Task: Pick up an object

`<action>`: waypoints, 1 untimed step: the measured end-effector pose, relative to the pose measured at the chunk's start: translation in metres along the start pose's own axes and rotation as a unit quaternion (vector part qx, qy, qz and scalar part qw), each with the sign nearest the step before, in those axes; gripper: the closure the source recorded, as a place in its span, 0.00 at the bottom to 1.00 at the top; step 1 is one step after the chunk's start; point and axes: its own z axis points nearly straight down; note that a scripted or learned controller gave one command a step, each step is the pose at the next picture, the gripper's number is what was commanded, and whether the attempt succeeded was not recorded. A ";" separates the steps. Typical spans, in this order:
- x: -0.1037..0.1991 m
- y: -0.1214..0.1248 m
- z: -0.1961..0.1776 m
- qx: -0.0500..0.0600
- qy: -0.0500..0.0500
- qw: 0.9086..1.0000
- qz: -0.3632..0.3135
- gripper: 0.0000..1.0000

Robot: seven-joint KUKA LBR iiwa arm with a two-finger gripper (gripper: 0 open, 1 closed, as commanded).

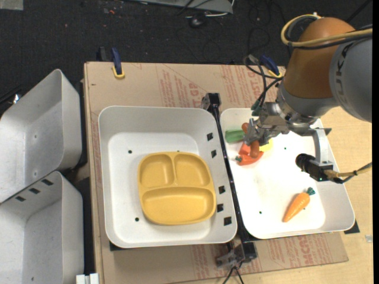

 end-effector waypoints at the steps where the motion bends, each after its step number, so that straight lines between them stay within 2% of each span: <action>1: 0.052 -0.010 0.012 0.000 -0.001 1.000 0.000 1.00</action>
